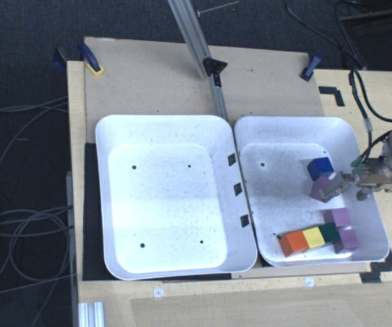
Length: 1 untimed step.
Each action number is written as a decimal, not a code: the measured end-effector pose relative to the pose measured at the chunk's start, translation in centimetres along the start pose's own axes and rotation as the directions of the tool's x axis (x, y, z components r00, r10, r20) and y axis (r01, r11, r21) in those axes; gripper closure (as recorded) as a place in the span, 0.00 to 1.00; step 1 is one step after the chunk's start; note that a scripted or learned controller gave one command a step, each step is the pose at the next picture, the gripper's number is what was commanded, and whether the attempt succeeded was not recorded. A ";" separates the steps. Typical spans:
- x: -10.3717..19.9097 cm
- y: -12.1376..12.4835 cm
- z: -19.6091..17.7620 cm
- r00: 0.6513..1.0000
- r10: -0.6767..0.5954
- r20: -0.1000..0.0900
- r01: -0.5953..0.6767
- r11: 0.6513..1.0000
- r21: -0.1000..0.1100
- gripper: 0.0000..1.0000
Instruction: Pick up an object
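Camera view, from above at a slant: the desk (148, 67) carries two shallow white bins side by side, touching along their inner rims. The left bin (107, 182) has a speckled floor with four small dark dots near its corners. The right bin (278, 131) holds all the objects, gathered in its right half. A blue block (320, 167) sits toward the right wall, and just below it, touching or nearly so, is a mauve block (324, 187). Lower down lies a multicoloured bar (309, 239) — orange, yellow and green segments in a row — set at a slight tilt along the front wall. At the bar's right end is a purple L-shaped piece (344, 229), one part standing above the green segment, the other beside it. The arm enters from the right edge; its hand (349, 180) reaches over the right bin's wall and sits just beside the mauve block at that block's right side. Whether a finger actually touches the block is not clear, and nothing is seen between the fingers; whether the hand is released or clenched I cannot tell. Two blue clamps (90, 58) grip the desk's back corners, and a grey metal strut (192, 29) slants down to the bins' junction. Cables lie on the dark floor (26, 114) at left.
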<state>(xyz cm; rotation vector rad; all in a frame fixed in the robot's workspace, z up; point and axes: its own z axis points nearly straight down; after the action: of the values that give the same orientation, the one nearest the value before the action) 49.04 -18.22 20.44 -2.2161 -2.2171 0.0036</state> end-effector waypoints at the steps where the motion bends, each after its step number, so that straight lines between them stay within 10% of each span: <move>1: 0.0 0.0 4.2 1.000 0.000 0.000 0.000 1.000 -0.001 0.00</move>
<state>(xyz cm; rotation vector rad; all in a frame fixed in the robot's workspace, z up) 49.05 -18.21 16.19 -2.2167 -2.2175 0.0031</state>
